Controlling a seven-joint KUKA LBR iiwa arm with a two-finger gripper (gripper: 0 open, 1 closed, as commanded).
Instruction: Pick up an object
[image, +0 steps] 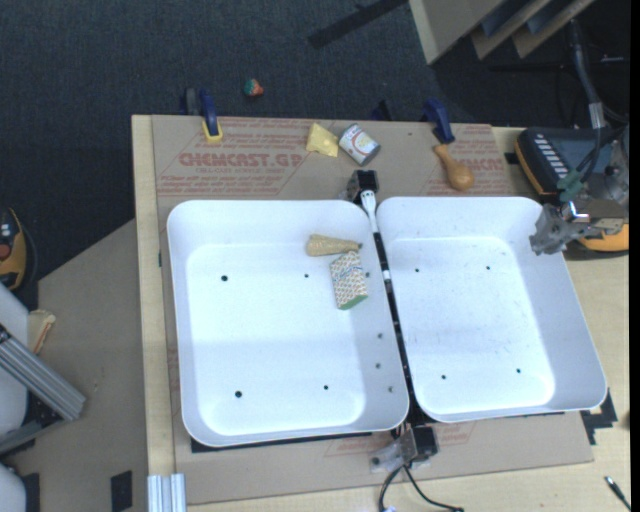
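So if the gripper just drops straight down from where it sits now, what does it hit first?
Likely the right rim of the right-hand white bin, or the bench just outside it; the gripper sits over that edge, and depth is unclear from this slanted view.

Below me, dark blue-grey carpet (110, 60) covers the floor beyond the far and left edges of my worktop (620, 300), a pale wooden surface. A brown cardboard sheet (250, 160) printed with red lettering lies across it, held at the far edge by two blue clamps (208, 108). Pale wooden boards (480, 25) lean across the carpet at upper right, with a dark strip (350, 22) beside them. A silver aluminium rail (40, 380) runs at the lower left. Even overhead light falls on everything, casting soft shadows.
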